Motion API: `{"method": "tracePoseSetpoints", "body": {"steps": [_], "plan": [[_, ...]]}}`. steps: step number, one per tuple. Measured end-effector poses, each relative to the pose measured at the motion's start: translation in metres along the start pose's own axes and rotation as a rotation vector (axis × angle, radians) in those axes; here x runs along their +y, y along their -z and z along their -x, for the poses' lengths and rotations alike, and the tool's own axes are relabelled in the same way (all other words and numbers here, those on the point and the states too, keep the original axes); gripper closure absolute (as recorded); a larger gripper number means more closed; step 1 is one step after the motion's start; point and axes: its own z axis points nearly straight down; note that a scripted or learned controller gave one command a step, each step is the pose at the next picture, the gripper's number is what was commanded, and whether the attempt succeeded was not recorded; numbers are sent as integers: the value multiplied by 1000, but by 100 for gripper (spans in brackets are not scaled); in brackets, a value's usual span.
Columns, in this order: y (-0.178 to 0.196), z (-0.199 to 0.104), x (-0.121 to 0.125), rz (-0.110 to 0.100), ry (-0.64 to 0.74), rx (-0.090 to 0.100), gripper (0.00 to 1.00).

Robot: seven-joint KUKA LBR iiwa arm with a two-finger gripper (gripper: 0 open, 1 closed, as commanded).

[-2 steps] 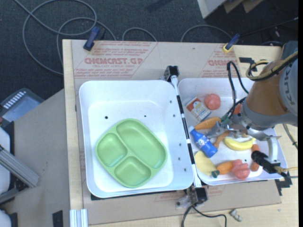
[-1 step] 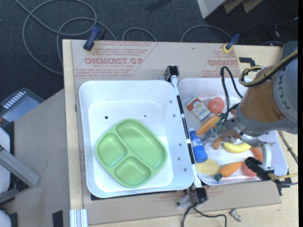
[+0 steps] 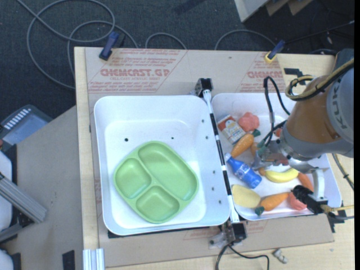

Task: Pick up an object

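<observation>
On my far left the left bin (image 3: pixel 107 117) holds a pale green divided plate (image 3: pixel 156 180), lying flat toward the near side; nothing there concerns me now. Across the divider, the right bin (image 3: pixel 236 101) is where the toys are crowded. Nearest the divider lies a blue bottle (image 3: pixel 244 172), tilted, with a pale yellow round piece (image 3: pixel 246 196) just below it. Above them sit a small red-and-white carton (image 3: pixel 231 129), a red tomato-like piece (image 3: pixel 248 121) and an orange carrot (image 3: pixel 242 145). My jaws (image 3: pixel 264 157) are down among these, just beside the bottle and above a yellow banana (image 3: pixel 281 175); my wrist hides them, so I cannot tell whether they are parted or clenched.

I judge the bottle or the banana the likeliest catch. To do it well I should centre over one piece alone, straddle its narrow width, and keep clear of the neighbours touching it. Further right lie another carrot (image 3: pixel 274 202) and a reddish piece (image 3: pixel 297 202).
</observation>
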Motion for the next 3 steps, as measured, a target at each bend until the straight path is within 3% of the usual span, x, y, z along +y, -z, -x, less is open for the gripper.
{"method": "tracePoseSetpoints", "body": {"steps": [1, 2, 3], "plan": [[0, 0, 0, 0, 0, 0, 0], [-9, -18, 9, 5, 0, -2, 0], [0, -19, 8, 2, 0, -1, 100]]}}
